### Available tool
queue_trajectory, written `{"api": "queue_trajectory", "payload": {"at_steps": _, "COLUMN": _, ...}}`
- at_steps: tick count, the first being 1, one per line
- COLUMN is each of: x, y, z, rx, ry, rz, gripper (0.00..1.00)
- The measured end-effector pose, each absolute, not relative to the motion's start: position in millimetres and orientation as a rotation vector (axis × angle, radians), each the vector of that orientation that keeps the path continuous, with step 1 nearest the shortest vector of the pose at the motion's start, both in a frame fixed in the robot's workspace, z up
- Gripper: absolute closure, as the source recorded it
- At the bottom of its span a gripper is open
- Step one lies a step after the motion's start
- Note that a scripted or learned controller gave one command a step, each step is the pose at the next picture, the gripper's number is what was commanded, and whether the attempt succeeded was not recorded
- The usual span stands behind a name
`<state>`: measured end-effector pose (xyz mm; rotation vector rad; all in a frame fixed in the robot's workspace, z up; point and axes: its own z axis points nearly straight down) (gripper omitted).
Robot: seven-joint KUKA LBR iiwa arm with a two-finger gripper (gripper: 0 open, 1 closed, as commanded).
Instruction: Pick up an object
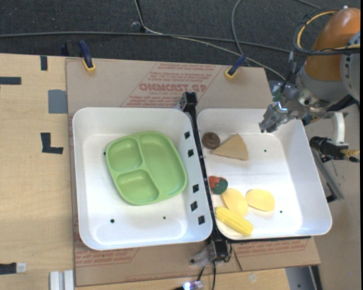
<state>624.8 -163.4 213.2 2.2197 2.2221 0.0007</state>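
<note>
The right bin (302, 180) holds a tan wedge (232, 148), a small brown round piece (211, 140), a red and green piece (217, 184), two yellow pieces (235, 201) (260, 200) and a yellow corn cob (233, 222). My gripper (270, 123) hangs over the bin's far right corner, above and right of the tan wedge, with nothing seen between its fingers. It is dark and small in the camera view.
The left bin (91, 222) holds a green divided plate (146, 167). A black divider (194, 162) runs between the bins. Cables cross the dark floor behind the bench. The arm's grey body and orange band (339, 29) stand at the right.
</note>
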Motion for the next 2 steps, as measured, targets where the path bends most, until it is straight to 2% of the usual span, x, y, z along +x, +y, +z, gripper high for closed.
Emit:
{"api": "queue_trajectory", "payload": {"at_steps": 1, "x": 623.9, "y": -111.6, "z": 214.6, "rx": 2.216, "ry": 2.230, "rz": 0.001, "gripper": 1.00}}
{"api": "queue_trajectory", "payload": {"at_steps": 2, "x": 611.8, "y": -60.0, "z": 226.4, "rx": 2.216, "ry": 2.230, "rz": 0.001, "gripper": 1.00}}
